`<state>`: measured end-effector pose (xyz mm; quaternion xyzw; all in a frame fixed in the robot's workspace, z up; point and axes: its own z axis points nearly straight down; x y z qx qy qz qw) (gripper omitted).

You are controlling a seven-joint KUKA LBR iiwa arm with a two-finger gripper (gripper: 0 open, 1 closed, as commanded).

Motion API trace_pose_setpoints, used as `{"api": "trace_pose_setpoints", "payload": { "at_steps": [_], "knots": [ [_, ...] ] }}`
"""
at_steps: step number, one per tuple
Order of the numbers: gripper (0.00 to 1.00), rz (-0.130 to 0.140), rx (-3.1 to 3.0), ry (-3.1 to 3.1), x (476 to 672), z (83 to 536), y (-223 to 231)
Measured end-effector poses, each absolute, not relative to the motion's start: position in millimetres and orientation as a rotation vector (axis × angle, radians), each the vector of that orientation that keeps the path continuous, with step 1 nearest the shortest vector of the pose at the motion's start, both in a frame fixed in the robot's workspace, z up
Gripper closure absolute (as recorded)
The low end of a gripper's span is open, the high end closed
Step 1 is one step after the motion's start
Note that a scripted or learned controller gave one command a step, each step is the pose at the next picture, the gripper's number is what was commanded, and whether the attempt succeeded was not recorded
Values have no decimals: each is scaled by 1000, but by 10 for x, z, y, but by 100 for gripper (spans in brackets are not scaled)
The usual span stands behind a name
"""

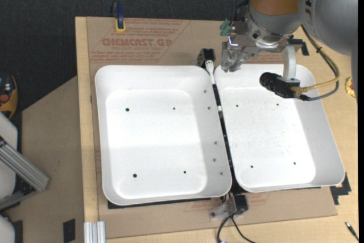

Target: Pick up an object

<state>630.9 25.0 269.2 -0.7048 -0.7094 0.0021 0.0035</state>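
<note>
Arm (335, 3), grey w/ orange band, comes in from the right of your view and bends down to the far edge of the bench. You see the gripper (232, 61) over the far left corner of the right bin (318, 176), just beside the seam w/ the left bin (108, 139). Released or clenched: can't tell from this angle, it's too small and dark. Nothing shows as held. Which thing is the pick target, and where it lies, you can't tell either. A black cylinder w/ yellow cable (277, 83) hangs off a white bracket by the wrist, above the right bin's far part. Blue clamp (118, 11) sits on the printed board's (142, 42) far edge.
</note>
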Motion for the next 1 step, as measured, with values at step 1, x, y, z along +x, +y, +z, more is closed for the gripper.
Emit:
{"api": "trace_pose_setpoints", "payload": {
  "at_steps": [1],
  "knots": [
    [100, -2, -2232, -2220, 6404, 2942, -400]
  ]
}}
